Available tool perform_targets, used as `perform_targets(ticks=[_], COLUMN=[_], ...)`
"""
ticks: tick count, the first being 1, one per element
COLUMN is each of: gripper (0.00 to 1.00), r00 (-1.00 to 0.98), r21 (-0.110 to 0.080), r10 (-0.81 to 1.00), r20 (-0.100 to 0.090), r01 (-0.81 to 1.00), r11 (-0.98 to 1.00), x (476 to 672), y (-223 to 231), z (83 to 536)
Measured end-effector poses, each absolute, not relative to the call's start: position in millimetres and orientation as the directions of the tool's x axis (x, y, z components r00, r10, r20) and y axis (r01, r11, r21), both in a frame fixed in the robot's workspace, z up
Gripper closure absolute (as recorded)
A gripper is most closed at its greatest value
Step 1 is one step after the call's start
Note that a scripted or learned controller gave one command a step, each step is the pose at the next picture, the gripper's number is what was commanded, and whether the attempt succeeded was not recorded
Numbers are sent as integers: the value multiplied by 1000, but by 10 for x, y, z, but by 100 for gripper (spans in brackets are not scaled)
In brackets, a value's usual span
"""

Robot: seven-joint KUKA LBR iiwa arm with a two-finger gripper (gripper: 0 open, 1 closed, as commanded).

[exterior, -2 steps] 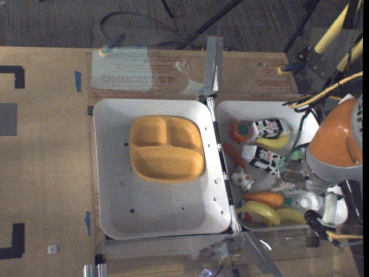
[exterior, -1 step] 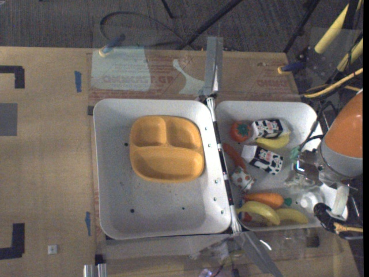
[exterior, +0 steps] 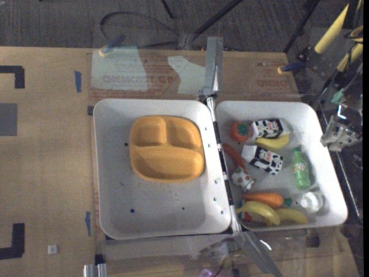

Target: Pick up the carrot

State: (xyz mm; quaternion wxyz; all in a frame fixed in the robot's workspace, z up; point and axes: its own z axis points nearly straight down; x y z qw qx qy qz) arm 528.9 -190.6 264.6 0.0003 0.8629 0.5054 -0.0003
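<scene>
The carrot [exterior: 263, 199] is orange with a small green tip and lies flat near the front of the right bin [exterior: 327, 154]. It rests just behind two yellow bananas [exterior: 271, 213]. My gripper [exterior: 337, 137] hangs at the right bin's right rim, well to the right of the carrot and farther back. Nothing shows between it and the carrot but other toys.
The right bin also holds a tomato [exterior: 240, 131], two cow-print cartons [exterior: 267, 127], a third banana [exterior: 273, 142], a green bottle [exterior: 300, 168], a red-orange stick [exterior: 233, 153] and a white cup [exterior: 311, 201]. An orange divided plate [exterior: 167, 149] lies in the left bin [exterior: 115, 201].
</scene>
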Motion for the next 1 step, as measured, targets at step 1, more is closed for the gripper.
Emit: perform_targets(ticks=[1], gripper=[100], r00=[439], r21=[1], r10=[899], r20=[-1], r01=[899], r11=[-439], x=[5616], y=[-1400], z=[2531])
